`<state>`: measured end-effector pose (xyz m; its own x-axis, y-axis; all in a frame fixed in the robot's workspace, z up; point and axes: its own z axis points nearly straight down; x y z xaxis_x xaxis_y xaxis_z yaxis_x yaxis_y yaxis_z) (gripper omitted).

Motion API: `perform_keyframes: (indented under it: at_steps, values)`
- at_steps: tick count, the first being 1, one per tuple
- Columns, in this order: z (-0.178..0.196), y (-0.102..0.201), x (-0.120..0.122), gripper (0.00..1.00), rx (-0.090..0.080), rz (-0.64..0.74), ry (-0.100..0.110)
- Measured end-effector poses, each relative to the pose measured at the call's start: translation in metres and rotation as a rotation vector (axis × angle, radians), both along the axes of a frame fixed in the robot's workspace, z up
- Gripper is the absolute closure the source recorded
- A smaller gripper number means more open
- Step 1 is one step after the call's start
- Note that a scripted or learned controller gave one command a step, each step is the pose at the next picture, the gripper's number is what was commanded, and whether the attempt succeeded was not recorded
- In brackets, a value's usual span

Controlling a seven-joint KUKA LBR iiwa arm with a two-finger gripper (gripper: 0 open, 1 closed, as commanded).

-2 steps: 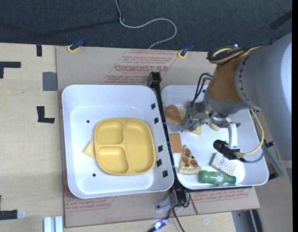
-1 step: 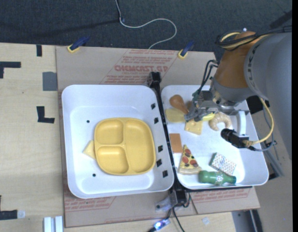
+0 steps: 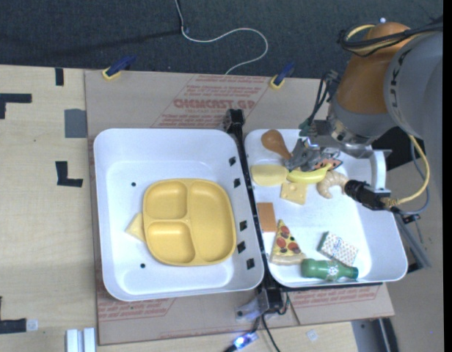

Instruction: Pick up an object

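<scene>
Gripper point(image 3: 308, 160) is hovering low over a yellow banana point(image 3: 312, 174) near the right bin's point(image 3: 373, 270) twelve o'clock edge — whether the jaws are open or closed, I cannot tell. Judging by this, the grasp is being attempted; next comes closing firmly and lifting straight up.

Chunky grey arm point(image 3: 424, 79) with a fat orange band point(image 3: 365, 79) above the wrist, black and yellow cables looping round it. The hand point(image 3: 308, 156) looks like dark metal, though it's kinda too cluttered to tell.
</scene>
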<state>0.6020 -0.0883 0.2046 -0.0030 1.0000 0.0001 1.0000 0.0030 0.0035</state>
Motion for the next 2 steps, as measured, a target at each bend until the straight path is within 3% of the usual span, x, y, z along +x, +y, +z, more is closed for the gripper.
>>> perform_keyframes:
  at_steps: [1, 2]
  values:
    - [0.021, 0.001, 0.000, 1.00, 0.000, -0.001, 0.003]
    - [0.022, 0.018, 0.029, 1.00, 0.000, 0.001, 0.003]
